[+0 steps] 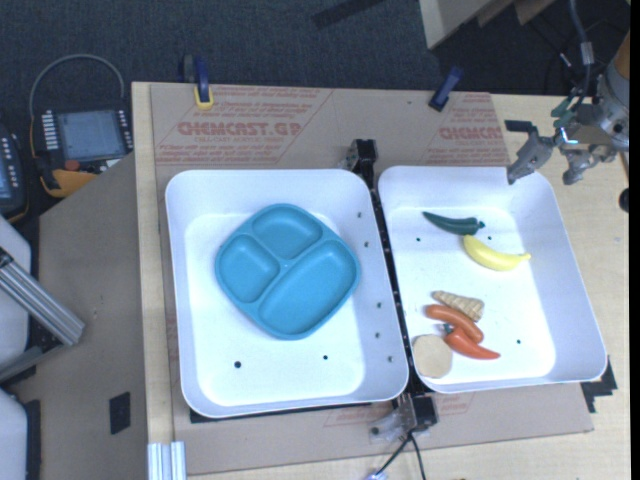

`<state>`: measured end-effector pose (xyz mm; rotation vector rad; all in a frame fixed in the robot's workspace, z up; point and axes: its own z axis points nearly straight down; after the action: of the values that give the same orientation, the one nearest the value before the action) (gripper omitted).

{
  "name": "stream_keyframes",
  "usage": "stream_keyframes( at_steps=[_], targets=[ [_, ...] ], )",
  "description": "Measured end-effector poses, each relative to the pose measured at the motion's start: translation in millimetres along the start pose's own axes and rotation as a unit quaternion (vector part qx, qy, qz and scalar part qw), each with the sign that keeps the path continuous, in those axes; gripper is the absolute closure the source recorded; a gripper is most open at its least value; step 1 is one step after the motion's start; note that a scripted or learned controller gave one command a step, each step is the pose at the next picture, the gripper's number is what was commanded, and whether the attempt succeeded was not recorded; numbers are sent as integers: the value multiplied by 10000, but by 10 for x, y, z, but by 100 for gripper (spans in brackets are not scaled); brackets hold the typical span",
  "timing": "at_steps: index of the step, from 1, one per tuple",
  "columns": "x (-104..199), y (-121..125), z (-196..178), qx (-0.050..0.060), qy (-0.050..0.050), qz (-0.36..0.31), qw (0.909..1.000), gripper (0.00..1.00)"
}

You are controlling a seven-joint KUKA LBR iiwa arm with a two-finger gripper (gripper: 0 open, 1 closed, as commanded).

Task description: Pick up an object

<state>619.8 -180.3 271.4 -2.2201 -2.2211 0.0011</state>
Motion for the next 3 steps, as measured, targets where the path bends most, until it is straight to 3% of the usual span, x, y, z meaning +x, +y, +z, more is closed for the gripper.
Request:
stream_keyframes(
  at_steps=[3],
  targets=[
    [-57,-250,1645,25,8,6,10000,0]
  ],
)
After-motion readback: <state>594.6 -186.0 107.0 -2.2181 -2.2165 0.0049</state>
